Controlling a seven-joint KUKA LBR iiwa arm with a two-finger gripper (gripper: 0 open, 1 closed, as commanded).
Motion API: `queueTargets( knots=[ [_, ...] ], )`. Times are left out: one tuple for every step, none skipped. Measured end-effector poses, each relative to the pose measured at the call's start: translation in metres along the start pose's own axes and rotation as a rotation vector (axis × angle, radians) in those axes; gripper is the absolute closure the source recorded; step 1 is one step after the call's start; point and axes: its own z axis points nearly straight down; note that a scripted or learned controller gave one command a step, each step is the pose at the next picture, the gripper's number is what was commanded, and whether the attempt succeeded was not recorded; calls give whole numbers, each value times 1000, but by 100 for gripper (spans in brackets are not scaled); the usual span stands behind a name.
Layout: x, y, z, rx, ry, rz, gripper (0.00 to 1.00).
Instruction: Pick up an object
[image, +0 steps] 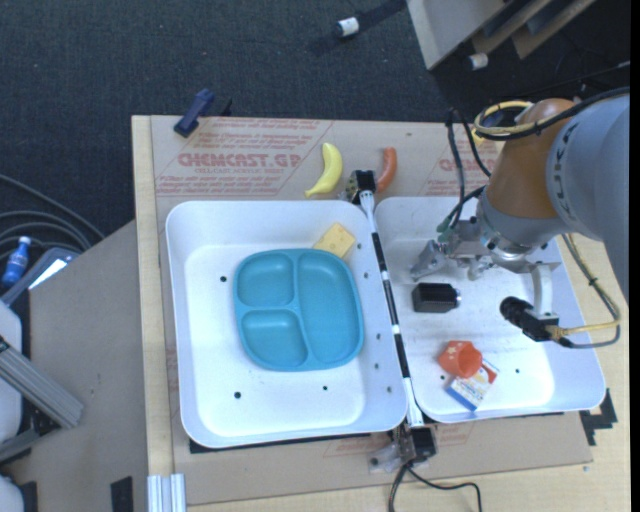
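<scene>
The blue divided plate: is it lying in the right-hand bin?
No, the blue divided plate lies in the left bin, beside a yellow block.

Red print "CHEMCAST GP" on the protective sheet (240, 158) along bench far edge, w/ smaller red lines under it, too small to read. Similar red print near far right corner, partly hidden, illegible.

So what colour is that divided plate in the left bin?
Light blue, a plain turquoise; the divided plate shows clearly in the camera view.
</scene>
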Motion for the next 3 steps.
queueTargets(
  knots=[
    [-4, -49, 20, 3, 0, -1, 0],
    [-3, -49, 10, 1, 1, -1, 100],
    [45, -27, -109, -1, 0, -3, 100]
  ],
)
